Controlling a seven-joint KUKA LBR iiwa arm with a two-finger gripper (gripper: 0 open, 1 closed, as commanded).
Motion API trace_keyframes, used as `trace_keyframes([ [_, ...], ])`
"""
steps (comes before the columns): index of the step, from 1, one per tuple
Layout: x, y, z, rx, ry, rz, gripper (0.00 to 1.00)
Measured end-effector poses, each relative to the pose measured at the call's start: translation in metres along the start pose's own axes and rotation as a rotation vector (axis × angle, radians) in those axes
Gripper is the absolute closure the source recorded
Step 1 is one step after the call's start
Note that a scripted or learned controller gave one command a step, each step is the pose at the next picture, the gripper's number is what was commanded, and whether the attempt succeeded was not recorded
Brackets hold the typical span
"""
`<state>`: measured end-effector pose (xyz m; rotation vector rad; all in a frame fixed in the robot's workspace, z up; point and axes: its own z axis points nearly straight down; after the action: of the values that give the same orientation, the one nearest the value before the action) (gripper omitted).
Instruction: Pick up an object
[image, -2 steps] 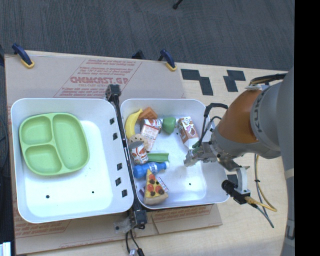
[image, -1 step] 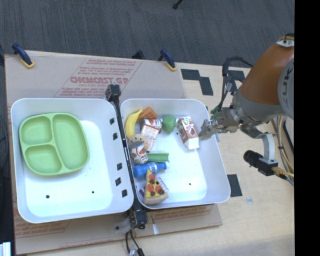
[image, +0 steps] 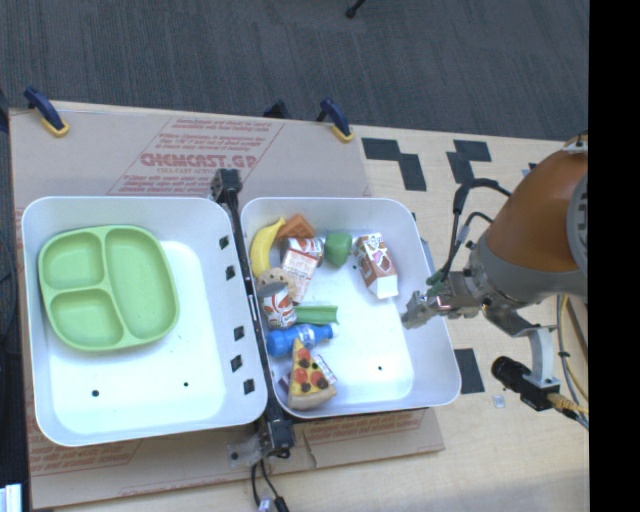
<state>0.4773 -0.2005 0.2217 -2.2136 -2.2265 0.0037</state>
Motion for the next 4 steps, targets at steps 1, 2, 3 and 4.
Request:
trace_keyframes([
  [1, -0.011, -0.001, -0.044, -0.003, -0.001, 0.001, 1.0],
  [2, 0.004, 0.0, -0.01, -0.002, 0.0, -0.001, 1.0],
  [3, -0.011, -0.001, -0.031, -0.003, 0.0, 0.001, 1.0],
  [4, -0.01, -0.001, -0.005, 0.001, 0.001, -0.001, 1.0],
])
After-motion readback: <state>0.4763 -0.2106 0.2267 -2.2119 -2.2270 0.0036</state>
